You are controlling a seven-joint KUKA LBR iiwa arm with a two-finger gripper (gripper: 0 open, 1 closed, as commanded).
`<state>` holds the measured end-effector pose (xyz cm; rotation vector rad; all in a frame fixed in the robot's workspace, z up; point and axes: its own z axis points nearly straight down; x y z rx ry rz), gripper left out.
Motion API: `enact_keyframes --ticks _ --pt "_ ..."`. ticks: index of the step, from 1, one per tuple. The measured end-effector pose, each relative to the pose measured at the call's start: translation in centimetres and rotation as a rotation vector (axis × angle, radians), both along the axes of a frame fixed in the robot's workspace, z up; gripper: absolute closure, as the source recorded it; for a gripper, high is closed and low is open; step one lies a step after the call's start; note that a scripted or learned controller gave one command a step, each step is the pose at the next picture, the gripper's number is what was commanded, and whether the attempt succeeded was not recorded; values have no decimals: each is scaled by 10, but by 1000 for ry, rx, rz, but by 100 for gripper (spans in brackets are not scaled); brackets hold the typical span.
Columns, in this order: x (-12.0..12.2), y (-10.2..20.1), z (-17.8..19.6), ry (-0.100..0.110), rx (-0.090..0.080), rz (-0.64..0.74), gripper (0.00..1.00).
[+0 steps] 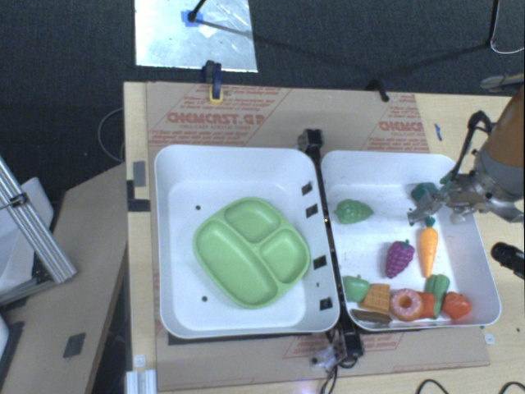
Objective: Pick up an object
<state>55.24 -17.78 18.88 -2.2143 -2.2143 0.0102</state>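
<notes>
stage: pick not yet done, nothing lifted | hand: low over right shallow white bin, just above orange plastic toy carrot, grip state cannot be told | carrot lies on bin floor beside purple toy grape bunch | left: close on a toy, raise it

Bins: white plastic, smooth, slight sheen.
Divided plate: pale green plastic, matt.
Toy carrot, grapes, doughnut: moulded plastic, glossy.
Bench top: tan board, matt, printed red lettering.
Floor sheet: reflective, metallic-looking.
</notes>
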Motion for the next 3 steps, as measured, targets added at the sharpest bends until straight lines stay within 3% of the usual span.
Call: enact_keyframes --ticks 1,2,3 --pt "3 0 7 -13 -3 3 0" --pt "3 2 -35 -10 -2 2 0" --pt "0 6 -91 -19 -2 3 0"
